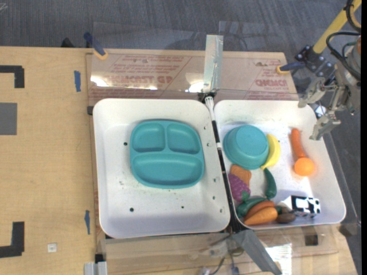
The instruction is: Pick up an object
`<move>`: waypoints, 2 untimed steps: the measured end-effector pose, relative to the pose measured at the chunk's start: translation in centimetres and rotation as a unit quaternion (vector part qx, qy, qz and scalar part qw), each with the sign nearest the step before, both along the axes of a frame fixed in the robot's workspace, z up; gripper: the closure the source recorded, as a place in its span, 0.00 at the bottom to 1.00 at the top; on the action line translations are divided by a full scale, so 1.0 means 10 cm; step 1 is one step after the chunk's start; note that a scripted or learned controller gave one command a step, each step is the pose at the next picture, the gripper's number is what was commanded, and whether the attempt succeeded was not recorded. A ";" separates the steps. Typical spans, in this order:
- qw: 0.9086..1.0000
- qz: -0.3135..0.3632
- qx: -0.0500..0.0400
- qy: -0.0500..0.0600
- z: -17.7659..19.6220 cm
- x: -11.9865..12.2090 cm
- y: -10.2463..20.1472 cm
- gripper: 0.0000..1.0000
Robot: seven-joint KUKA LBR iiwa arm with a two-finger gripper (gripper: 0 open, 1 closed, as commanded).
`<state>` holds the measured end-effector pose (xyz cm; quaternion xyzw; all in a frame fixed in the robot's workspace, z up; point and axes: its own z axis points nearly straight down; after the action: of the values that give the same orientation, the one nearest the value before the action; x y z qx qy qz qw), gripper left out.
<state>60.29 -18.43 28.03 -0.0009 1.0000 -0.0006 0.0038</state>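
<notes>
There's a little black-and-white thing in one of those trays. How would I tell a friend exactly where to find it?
Look at the right bin, the crowded one with the round teal bowl. Go to its near right corner: there lies a small black-and-white toy, perhaps a cow. Its neighbours are orange, green or brown, so its patches give it away.

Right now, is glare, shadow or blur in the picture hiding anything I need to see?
Camera view: glare whitens the clear panel behind the left bin; the teal tray and the toys in the right bin are evenly lit with soft shadows; the gripper at the far right is small and slightly blurred.
</notes>
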 end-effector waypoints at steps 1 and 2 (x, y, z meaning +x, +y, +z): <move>0.993 -0.122 0.002 0.004 -1.16 -0.55 -0.11 0.00; 0.993 -0.115 -0.004 -0.003 -1.70 -0.40 0.44 0.00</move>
<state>56.29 -14.02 10.99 0.1137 0.9935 -0.0046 0.0065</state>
